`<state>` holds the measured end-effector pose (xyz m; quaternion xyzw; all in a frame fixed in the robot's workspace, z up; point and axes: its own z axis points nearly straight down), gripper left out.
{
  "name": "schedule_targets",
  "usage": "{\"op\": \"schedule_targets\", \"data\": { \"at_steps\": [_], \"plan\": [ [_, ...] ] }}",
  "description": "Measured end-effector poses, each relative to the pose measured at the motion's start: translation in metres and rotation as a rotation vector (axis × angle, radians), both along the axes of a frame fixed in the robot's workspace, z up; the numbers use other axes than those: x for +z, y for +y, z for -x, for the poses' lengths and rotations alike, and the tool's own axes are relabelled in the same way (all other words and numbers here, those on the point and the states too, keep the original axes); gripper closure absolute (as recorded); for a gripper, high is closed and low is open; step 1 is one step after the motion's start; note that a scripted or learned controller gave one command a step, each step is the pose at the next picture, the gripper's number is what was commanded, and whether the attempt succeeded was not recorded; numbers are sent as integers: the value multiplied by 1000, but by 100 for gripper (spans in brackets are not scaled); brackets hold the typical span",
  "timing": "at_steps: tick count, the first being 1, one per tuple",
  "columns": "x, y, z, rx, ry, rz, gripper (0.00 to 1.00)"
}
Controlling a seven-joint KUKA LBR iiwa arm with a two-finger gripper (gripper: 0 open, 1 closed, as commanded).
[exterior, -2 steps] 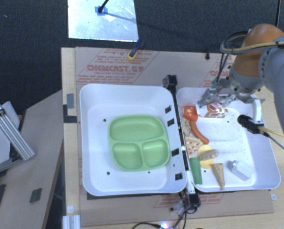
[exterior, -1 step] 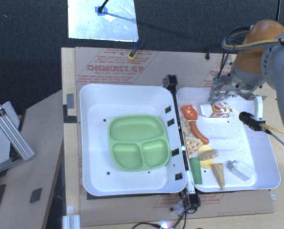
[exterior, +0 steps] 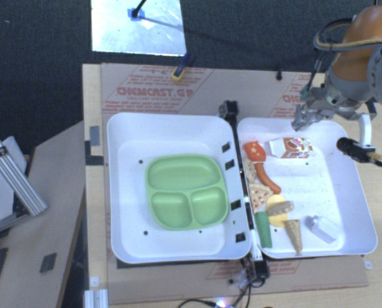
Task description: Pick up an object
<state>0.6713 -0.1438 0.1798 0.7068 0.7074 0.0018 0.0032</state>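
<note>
Bench edge nearest the camera: pale board (exterior: 178,286) carrying two shallow white bins side by side, cables trailing off the front.

Right bin (exterior: 351,197), near corner: small clear-and-grey packet (exterior: 321,228) lying flat, apart from the rest. Just left of it a tan cone-shaped piece (exterior: 295,235), point toward the near wall. Beside that, hard against the divider, a green stick (exterior: 263,228) lying near-to-far. Slightly farther, a yellow round piece (exterior: 278,212) touching the cone's wide end, with a pale beige bit on top of it. Next a flat pizza-slice toy (exterior: 259,195), tan with red dots, against the left wall. An orange-red sausage shape (exterior: 267,177) lies at a slant over its far end. Farther still, a red tomato-like piece (exterior: 255,151). Right of it, a small white carton (exterior: 290,147) with red print; lettering too small to read.

Left bin (exterior: 124,172): a light green divided plate (exterior: 186,191), three compartments, sits near the middle.

Gripper (exterior: 302,119) hangs over the far rim of the right bin, just beyond the carton, touching no object. Jaw opening cannot be made out. Grey arm with orange band (exterior: 369,27) comes in from the right.

Beyond the bins, the cardboard sheet (exterior: 159,88) reads "CHEMCAST GP" in red, printed upside down to this view; a second partial print shows at the far right. A yellow-and-blue clip (exterior: 179,72) lies at its far edge. Farthest: a shiny metal square (exterior: 138,18) on dark carpet.
</note>
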Motion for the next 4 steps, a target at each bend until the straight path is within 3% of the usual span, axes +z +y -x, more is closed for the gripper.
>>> {"op": "schedule_targets", "data": {
  "at_steps": [1, 2, 4],
  "plan": [
    [49, 0, -2, 3, 0, 0, 100],
    [58, 46, 29, 7, 6, -3, 100],
    [43, 115, 102, 6, 9, -3, 100]
  ]
}}
